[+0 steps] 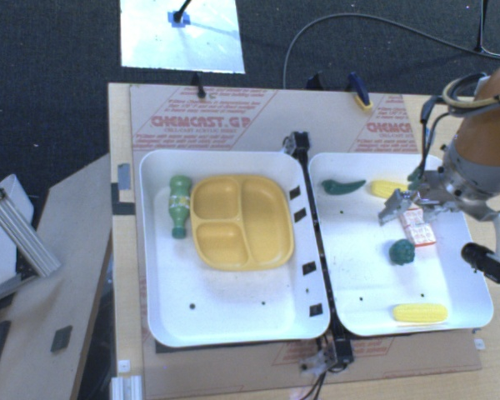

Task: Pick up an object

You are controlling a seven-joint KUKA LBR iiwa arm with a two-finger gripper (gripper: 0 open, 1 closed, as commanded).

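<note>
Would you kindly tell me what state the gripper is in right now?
Gripper: cannot be told; it hangs over the right bin, near the red-and-white packet.

Open floor spans the right bin (pixel 350 307) between broccoli (pixel 402 252) and corn cob (pixel 420 312).

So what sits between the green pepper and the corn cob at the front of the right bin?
In the camera view, the stretch from the green pepper to the front corn cob is mostly bare white bin floor; the dark green broccoli-like piece lies just right of that line.
</note>
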